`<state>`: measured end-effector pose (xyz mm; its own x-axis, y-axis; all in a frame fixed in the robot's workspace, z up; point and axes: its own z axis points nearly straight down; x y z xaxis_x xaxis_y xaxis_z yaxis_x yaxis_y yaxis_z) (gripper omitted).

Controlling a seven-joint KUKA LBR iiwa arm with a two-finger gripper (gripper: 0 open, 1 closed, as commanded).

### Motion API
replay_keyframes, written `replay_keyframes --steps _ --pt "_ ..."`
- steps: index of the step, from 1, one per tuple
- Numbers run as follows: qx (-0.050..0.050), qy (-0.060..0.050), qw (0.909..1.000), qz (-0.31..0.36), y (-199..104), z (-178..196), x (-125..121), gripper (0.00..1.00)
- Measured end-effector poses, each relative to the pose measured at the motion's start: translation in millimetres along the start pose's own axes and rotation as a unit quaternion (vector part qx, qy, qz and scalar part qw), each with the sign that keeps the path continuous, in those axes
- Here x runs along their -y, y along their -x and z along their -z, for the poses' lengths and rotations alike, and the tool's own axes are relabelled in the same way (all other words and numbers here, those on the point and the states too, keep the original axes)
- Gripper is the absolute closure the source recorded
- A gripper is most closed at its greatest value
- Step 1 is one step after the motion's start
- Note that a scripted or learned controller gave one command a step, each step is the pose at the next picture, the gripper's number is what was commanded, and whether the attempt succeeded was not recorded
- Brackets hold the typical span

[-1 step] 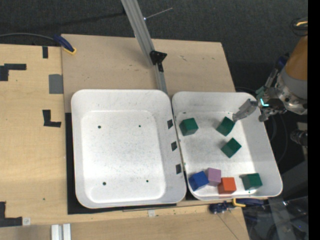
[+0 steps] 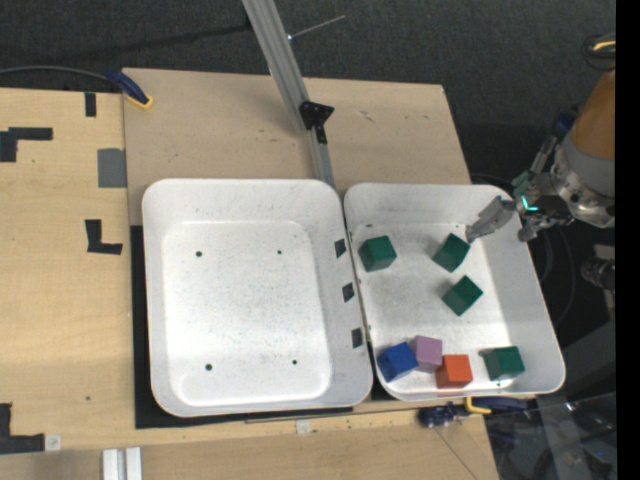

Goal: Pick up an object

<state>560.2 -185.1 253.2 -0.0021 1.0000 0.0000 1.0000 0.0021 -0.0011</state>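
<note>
Pincer (image 2: 497,218) over right bin (image 2: 400,204) (near a green block (image 2: 451,252)).

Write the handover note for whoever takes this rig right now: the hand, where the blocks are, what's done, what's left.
Hand: at the upper right of the right bin, close to a green block; whether it is open or shut cannot be told, and no block shows between its fingers.
Blocks, all in the right bin: four green ones, at upper left, by the hand, mid-bin and in the lower right corner; blue, purple and orange clustered along the near edge.
Done: nothing picked up yet.
Left: grasp one block and lift it; the green one by the hand looks the likeliest.
</note>
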Motion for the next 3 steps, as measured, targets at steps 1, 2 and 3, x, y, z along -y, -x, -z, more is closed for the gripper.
replay_keyframes --steps 1,2,3 --pt "0.0 -0.003 1.0 0.0 3.6 -52.8 -8.2 0.0" --pt "-0.001 -0.004 1.0 0.0 -4.2 -115.0 -9.8 0.0" --pt "0.0 -0.002 1.0 0.0 -5.3 -164.6 -8.7 0.0"
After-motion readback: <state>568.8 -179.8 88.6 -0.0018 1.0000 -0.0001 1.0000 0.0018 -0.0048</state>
